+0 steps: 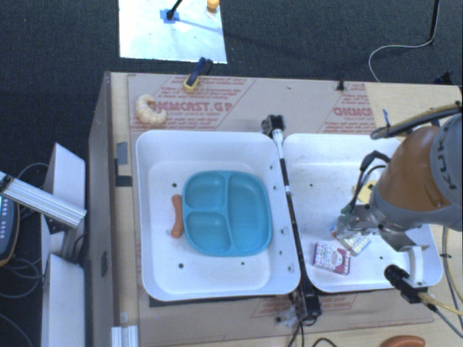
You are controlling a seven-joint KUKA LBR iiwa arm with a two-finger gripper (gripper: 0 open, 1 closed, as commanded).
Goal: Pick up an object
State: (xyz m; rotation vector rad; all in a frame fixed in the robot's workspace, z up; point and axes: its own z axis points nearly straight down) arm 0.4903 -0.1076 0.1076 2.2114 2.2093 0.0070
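My gripper [353, 231] hangs low over the front middle of the right bin [318, 157], under the grey and orange arm. A small silvery packet [357, 243] lies right at the gripper's tip, partly hidden by it. A red and white packet [332, 257] lies flat just to the front left of the gripper, apart from it. In the left bin [163, 157] rests a blue divided plate [226, 212] with an orange sausage-shaped piece [176, 216] beside its left edge.
A black divider rail [286, 194] runs between the two bins. A pale curled object [150, 109] and a yellow-black tool [196, 74] lie on the cardboard behind the left bin. Cables trail at the right.
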